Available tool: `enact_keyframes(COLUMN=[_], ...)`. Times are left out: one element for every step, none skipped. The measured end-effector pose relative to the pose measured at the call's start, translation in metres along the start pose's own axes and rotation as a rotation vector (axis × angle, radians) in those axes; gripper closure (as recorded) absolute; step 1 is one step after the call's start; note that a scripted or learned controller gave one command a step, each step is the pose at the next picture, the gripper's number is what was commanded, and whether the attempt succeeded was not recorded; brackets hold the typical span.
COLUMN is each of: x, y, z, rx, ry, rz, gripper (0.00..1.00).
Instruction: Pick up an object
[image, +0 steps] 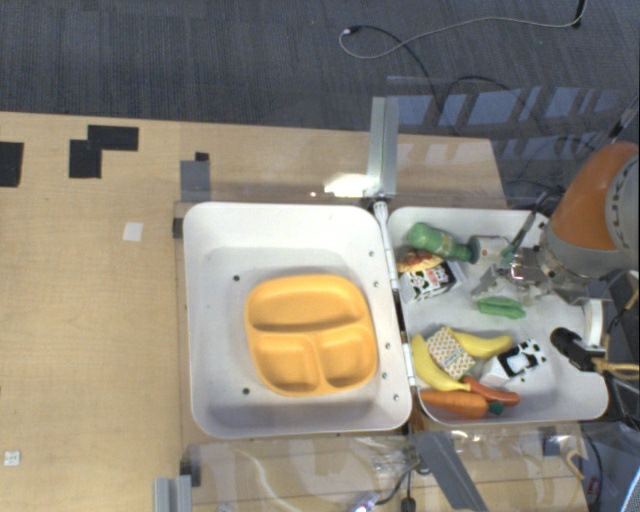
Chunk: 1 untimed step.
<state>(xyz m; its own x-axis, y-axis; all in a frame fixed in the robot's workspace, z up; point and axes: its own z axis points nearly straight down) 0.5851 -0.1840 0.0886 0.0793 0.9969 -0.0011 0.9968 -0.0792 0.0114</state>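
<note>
My gripper (512, 278) hangs over the back right part of the right bin (560, 405), open with nothing between its fingers. Just below it lies a green pea pod (499, 307). A green bottle (438, 241) lies on its side at the back left of that bin. Beside the bottle rests a small carton with red and black-and-white print (426, 277). Toward the front sit two yellow bananas (478, 346), a checked tan waffle (449, 352), an orange carrot (455, 403), a red chili (493, 392) and a black-and-white toy (522, 360).
The left bin (215, 330) holds an orange divided plate (308, 333). A metal post (383, 140) stands behind the rim shared by the two bins. The grey arm with its orange band (600, 205) comes in over the right bin's far right side.
</note>
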Motion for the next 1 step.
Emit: enact_keyframes(x=[0.0280], y=[0.0019], z=[0.0001], rx=[0.000], ry=[0.001], rz=[0.363], gripper=[0.00])
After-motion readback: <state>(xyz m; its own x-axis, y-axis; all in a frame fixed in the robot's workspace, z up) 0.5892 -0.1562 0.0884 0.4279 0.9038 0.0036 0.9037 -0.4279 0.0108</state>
